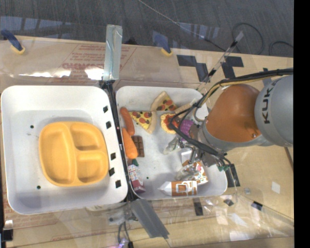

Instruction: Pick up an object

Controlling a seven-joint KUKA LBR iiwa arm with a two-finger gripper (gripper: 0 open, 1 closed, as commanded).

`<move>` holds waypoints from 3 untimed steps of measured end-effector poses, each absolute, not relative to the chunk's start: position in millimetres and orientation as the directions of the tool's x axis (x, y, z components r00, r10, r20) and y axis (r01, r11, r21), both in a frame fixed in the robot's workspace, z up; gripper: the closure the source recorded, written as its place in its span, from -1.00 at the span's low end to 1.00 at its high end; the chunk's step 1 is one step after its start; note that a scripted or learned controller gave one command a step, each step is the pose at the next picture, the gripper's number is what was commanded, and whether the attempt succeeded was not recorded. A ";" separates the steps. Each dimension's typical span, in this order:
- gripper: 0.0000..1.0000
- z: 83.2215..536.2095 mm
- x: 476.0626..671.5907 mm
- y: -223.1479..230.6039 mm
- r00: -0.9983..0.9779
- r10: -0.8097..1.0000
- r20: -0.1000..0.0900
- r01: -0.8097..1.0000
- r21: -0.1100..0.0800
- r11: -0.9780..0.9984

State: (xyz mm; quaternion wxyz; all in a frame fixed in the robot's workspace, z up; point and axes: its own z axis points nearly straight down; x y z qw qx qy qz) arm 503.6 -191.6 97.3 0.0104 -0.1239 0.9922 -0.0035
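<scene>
In the right bin [156, 190], a juice carton [182, 188] lies along the near wall, a small can [135, 181] at its left. The gripper [182, 148] hangs above the bin's middle; its opening cannot be told. Beyond lie a carrot [129, 143], a sausage [127, 119] and pizza slices [154, 112]. A yellow divided tray [72, 153] sits in the left bin [20, 107].

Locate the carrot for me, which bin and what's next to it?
The carrot lies in the right-hand bin of the camera view, against that bin's left wall, just below the sausage and beside the chocolate bar.
</scene>
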 end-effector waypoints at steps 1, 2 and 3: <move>-1.00 93.0 521.8 -208.7 -0.906 -0.423 -0.003 -0.423 -0.002 0.906; -1.00 96.1 508.0 -208.2 -0.928 -0.373 -0.016 -0.373 -0.011 0.928; -1.00 99.7 499.0 -209.4 -0.949 -0.313 -0.030 -0.312 -0.020 0.950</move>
